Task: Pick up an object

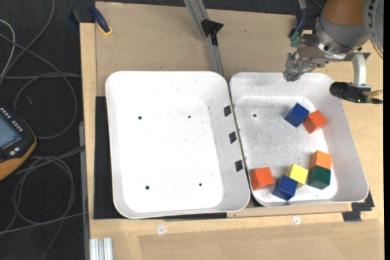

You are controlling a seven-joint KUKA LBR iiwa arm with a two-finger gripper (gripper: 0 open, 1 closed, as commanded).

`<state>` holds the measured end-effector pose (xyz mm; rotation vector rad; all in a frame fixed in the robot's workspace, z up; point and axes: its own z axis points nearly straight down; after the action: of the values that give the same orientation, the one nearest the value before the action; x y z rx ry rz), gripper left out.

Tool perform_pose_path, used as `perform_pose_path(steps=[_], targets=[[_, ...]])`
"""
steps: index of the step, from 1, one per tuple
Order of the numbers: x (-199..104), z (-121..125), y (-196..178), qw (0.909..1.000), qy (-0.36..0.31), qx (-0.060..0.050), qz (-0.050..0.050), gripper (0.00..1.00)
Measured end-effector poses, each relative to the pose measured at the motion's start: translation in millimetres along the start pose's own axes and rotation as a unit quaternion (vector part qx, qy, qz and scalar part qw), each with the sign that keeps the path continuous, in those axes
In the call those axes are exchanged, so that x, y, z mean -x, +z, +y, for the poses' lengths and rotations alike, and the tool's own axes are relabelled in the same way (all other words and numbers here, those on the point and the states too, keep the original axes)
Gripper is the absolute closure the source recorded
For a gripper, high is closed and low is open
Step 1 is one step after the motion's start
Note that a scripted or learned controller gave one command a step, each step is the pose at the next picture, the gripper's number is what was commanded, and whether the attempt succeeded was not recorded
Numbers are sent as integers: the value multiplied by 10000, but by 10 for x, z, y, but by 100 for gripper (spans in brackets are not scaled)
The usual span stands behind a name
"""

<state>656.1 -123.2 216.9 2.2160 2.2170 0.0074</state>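
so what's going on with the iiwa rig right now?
The arm is reaching in from the right with its gripper over the far rim of the right bin, and nothing is between its jaws. Seven blocks lie in that bin: a blue block touching an orange block nearest the gripper, and a cluster of five along the near edge, including a yellow block and a green block. No pick has happened yet.

Seven small cubes lie at the right of the frame. A blue cube (297,114) touches an orange-red one (314,122). Lower down cluster an orange-red cube (262,178), a blue cube (284,187), a yellow cube (298,173), a green cube (319,177) and an orange cube (321,159).
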Motion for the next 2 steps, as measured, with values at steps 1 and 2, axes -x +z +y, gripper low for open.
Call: perform_pose_path(steps=[1, 2], targets=[[-6, 2, 159, 10000, -2, -50, 7, 100], [-582, -59, 37, 10000, -27, -46, 26, 100]])
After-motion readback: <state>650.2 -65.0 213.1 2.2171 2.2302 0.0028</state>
